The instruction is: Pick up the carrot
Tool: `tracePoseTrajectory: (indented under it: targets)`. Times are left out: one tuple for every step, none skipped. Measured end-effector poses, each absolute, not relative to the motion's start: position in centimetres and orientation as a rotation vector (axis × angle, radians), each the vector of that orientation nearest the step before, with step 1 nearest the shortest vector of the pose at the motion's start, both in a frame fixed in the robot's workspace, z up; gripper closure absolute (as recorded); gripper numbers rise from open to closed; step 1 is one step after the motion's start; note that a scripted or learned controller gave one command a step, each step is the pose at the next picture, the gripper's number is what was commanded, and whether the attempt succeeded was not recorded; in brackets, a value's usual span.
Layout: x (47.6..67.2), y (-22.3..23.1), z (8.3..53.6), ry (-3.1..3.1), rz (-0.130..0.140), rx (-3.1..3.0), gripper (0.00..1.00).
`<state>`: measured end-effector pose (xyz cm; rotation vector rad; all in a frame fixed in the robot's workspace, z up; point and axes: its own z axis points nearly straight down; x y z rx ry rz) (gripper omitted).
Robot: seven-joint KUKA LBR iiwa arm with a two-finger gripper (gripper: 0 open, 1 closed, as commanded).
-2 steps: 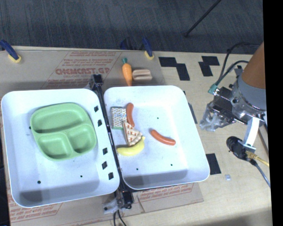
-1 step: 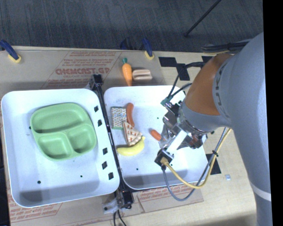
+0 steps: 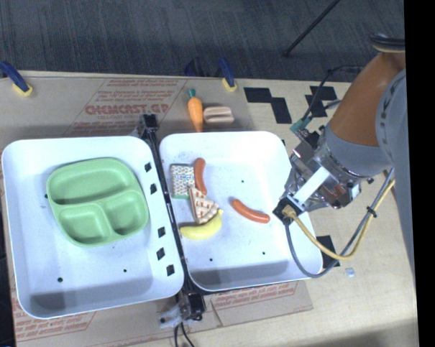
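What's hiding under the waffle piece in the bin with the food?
The waffle piece lies over the top edge of the yellow banana and seems to cover the lower end of one red sausage. Anything else beneath it is hidden, so I cannot tell.

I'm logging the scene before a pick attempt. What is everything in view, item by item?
carrot: one, orange, on the cardboard beyond the right bin
bun: one, tan and pink, next to the carrot
sausages: two, orange-red, right bin
banana: one, yellow, right bin
wedge: one, tan, against the banana
packet: one, pale, right bin
plate: one, green, left bin
bins: two, white, side by side
clamps: two, blue, far edge
arm: grey, orange band, right
gripper: by the right bin's right rim
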<state>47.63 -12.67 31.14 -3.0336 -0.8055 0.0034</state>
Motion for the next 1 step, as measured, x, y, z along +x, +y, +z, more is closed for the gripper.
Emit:
tracePoseTrajectory:
  targets:
    - [47.62, -7.16, 27.2, -0.634, 0.007, -3.072, 1.0]
